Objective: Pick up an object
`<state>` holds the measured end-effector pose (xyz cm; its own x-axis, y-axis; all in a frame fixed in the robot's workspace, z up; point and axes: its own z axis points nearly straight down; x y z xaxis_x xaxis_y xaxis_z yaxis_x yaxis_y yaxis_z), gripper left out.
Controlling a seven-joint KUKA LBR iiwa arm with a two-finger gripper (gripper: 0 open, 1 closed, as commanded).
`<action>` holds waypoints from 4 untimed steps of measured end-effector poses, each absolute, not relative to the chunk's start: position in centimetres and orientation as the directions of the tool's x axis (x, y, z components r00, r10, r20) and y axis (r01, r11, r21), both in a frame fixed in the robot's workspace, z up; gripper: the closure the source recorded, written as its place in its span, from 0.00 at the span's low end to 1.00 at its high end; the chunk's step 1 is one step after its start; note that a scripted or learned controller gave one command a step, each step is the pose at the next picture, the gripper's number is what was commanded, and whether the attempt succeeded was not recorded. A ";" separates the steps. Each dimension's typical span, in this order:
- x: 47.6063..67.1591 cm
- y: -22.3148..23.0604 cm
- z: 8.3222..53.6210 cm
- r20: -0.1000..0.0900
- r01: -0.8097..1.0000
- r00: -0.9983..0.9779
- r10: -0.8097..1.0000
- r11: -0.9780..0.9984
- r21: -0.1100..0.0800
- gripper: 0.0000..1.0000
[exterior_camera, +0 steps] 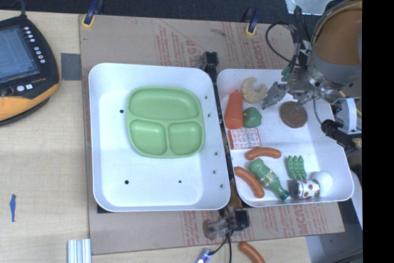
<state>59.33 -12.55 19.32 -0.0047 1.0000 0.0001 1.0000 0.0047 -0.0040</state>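
1. Camera view looks down on a table (43,163) with two white bins side by side on a sheet of brown cardboard (178,40).
2. The left bin (104,132) has a green plate (165,121) in it. The plate has three parts.
3. The right bin (335,157) has lots of toy things in it.
4. Near the top of that bin is a pale curved piece (251,89). Just below it are an orange carrot (234,109) and a small green round thing (252,117), which touch each other.
5. Under those lies a flat card with red print (244,138).
6. Next comes a sausage (263,153) lying flat, and another sausage (249,182) lower down, close to a green bottle (268,177).
7. To the right of the bottle are a green bumpy thing (296,165), a small can (306,188) and a white round thing (323,181).
8. A brown disc (293,114) sits on its own near the top right of the bin.
9. The grey and orange arm (337,34) comes in from the right. Its hand (284,90) hangs over the top of the right bin, between the pale curved piece and the brown disc.
10. I cannot tell if the hand is loose or clenched, and I see nothing held in it.
11. A tablet with an orange case (21,71) lies at the left of the table.
12. One more sausage (252,251) lies outside the bins, at the bottom.
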 end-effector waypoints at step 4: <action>60.0 -21.2 9.2 -0.001 1.000 -0.005 1.000 0.005 -0.004 0.00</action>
<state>59.99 -21.18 9.17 -0.0055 1.0000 -0.0010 1.0000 0.0055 -0.0039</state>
